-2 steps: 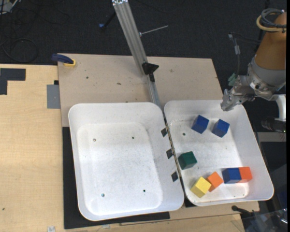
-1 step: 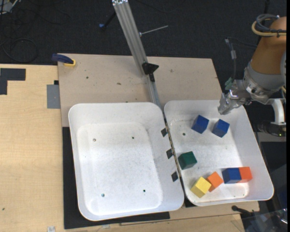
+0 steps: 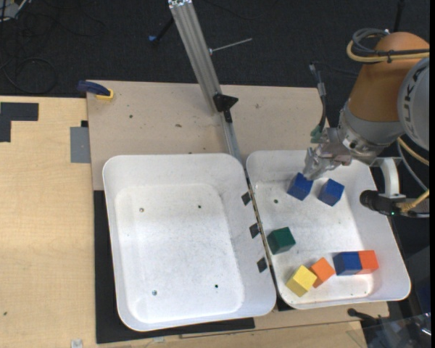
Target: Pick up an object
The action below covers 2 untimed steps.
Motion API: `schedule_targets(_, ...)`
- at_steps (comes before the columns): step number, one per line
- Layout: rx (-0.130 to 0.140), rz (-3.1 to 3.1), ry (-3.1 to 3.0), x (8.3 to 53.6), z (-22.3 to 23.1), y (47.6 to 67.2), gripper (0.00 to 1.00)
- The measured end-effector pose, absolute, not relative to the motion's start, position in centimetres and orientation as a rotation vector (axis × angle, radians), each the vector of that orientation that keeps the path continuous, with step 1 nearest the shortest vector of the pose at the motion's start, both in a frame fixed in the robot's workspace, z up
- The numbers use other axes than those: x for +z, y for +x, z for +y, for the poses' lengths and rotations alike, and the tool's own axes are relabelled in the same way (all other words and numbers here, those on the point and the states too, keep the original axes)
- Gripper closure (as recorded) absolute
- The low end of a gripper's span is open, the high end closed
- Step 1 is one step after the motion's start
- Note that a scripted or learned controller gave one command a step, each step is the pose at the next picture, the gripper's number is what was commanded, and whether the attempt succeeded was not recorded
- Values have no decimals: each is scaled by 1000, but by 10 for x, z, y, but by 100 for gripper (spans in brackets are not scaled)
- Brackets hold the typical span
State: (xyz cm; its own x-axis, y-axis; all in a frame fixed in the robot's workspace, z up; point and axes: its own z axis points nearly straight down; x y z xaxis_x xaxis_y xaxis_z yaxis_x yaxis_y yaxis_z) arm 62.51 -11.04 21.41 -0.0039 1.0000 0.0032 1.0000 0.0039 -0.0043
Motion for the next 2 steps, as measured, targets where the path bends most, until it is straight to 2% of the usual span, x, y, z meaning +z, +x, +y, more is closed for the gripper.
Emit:
schedule_targets(1, 3, -2221, -2214, 207, -63, 612, 100)
schedule_targets(2, 2, -2222, -2213, 220, -10, 596, 100)
